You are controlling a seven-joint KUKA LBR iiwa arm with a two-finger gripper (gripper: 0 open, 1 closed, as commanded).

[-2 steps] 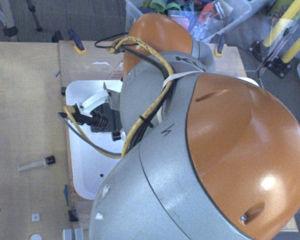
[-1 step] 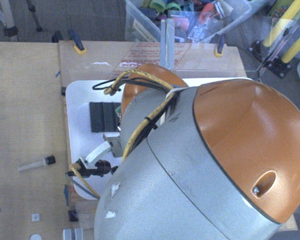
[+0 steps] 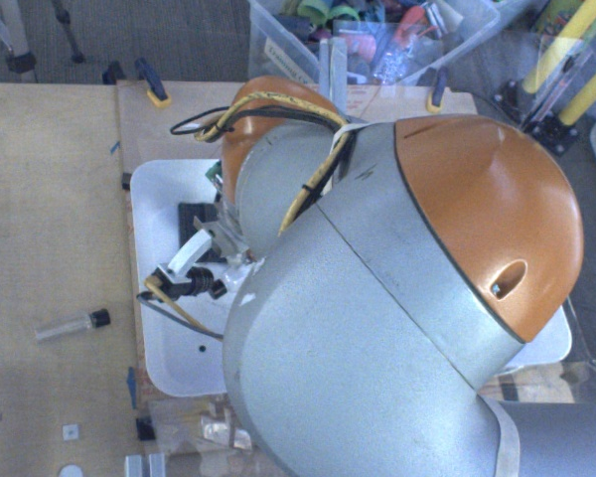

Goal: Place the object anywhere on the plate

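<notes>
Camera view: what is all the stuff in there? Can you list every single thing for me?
bin: one, white, left part of the bench, partly under the arm
vial: one, clear with a black cap, lying on the tan board left of the bin
tub: one, clear, full of colourful bits, behind the bench at the top
clamps: two, blue, on the bench's back edge
poles: at least two, yellow, top right corner
arm: one, grey with an orange band, reaching in from the right over the bin and hiding much of the bench
</notes>
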